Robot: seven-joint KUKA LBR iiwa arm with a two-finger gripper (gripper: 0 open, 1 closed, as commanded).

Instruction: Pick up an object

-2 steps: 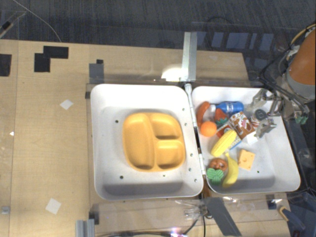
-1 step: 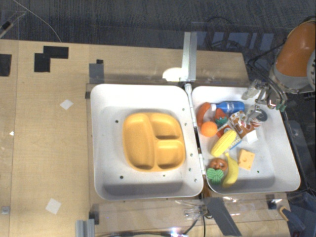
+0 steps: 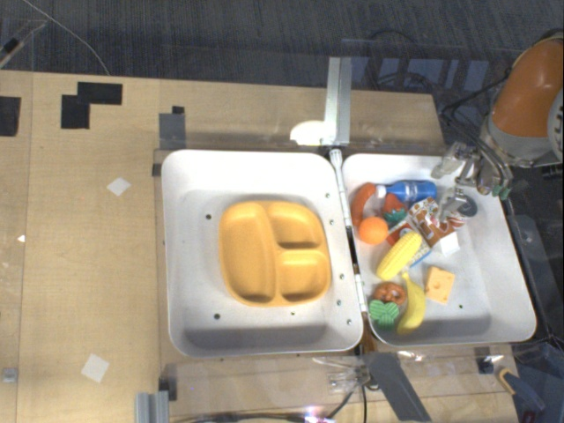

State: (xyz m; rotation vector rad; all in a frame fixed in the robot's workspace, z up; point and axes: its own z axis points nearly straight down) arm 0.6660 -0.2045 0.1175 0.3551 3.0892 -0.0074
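Orange-banded arm is reaching in from your right, with the gripper hovering over the upper right of the right bin. You can't tell how it is set or whether it is gripping anything; the tip is blurring into the clutter. Nothing looks lifted. Pickable things are all sitting in that bin: blue bottle, orange ball, corn cob, banana, cheese wedge. You're best going for the cheese wedge, since it is lying apart from the pile, and coming straight down on it. Left bin is holding the yellow divided tray. Wrist is cropped at the frame edge; items near the bottle are overlapping and hard to separate.
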